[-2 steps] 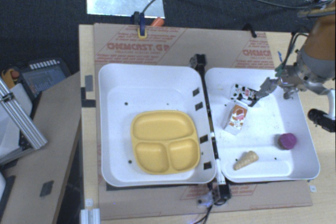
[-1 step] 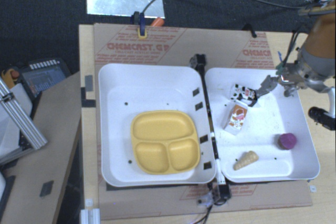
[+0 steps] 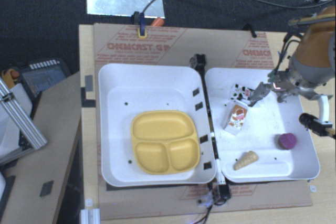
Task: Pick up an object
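Carton (image 3: 237,117) is lying untouched in the right bin (image 3: 304,170); I'm hovering the gripper (image 3: 258,94) just above it, jaws looking slightly parted, holding nothing. Pick not yet done.

Grey arm (image 3: 310,68) with an orange band, thin cables beside its wrist.

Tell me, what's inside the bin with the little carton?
The right bin holds the carton, a purple ball, a cone-shaped piece and a small patterned card. The tool covers its corner.
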Robot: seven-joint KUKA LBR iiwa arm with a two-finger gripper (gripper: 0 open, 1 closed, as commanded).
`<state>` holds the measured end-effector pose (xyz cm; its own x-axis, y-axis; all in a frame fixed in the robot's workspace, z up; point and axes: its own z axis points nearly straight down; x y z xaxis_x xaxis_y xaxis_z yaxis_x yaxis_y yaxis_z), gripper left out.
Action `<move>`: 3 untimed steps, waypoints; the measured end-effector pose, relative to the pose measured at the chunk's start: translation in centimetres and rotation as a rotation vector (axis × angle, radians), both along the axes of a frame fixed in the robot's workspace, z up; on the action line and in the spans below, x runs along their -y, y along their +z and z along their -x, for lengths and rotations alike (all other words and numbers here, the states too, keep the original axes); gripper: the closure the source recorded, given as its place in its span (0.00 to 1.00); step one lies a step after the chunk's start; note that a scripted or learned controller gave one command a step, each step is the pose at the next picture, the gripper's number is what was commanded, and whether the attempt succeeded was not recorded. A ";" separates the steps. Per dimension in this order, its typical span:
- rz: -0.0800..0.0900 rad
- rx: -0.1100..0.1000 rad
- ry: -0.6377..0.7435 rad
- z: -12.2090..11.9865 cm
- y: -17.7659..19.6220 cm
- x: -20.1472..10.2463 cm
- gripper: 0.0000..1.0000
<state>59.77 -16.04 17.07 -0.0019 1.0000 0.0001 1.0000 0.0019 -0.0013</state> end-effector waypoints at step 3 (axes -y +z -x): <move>0.006 0.031 -0.001 -0.8 -5.2 -0.1 1.00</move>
